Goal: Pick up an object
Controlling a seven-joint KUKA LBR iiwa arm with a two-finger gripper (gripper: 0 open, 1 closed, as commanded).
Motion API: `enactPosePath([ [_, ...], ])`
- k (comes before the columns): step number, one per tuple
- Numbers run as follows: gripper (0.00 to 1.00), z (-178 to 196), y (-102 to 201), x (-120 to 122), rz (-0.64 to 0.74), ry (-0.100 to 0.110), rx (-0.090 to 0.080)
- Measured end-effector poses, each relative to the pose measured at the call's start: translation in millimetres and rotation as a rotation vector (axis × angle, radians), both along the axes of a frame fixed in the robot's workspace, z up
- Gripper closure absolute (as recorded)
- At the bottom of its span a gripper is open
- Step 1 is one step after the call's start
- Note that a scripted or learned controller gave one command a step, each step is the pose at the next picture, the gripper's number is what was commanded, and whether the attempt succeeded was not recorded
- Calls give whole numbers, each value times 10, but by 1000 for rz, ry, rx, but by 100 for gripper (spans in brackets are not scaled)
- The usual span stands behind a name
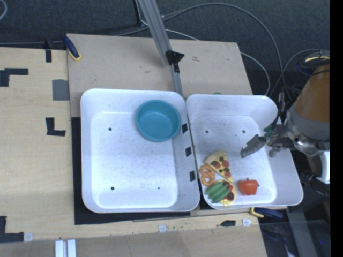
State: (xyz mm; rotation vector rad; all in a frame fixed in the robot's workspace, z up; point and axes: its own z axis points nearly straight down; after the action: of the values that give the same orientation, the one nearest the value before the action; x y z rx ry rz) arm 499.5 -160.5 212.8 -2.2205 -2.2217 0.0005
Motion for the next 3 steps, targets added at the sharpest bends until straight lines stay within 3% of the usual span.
enactPosePath([
  [2,0,-864,-45,33,0,4,1],
  [3,0,-1211,-34,55,1,-6,0],
])
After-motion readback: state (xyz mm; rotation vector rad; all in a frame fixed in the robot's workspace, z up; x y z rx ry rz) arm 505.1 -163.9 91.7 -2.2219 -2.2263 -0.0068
